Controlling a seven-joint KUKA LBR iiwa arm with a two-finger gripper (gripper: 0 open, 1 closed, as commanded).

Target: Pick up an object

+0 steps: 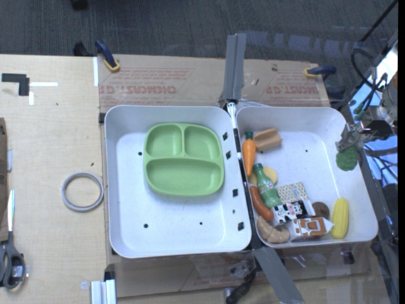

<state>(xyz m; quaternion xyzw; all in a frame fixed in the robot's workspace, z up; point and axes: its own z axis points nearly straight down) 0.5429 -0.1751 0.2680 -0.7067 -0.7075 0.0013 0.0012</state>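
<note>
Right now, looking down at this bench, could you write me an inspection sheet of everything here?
Surface: wooden bench with two shallow white bins, left bin, right bin.
Job's things: right bin holds toy foods: orange carrot, green bottle, yellow corn cob, hot dog bun.
Clutter: green divided plate in left bin; grey tape ring; scissors.
Grippers: two-finger gripper above right bin's right wall, a green lump below it.
Cables: dark cables at right.
Surroundings: grey carpet.

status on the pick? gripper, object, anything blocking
Gripper at right bin's right wall, over green broccoli-like piece; grasp unconfirmed. Other toy food clustered along bin's left and front. Nothing blocking.
</note>
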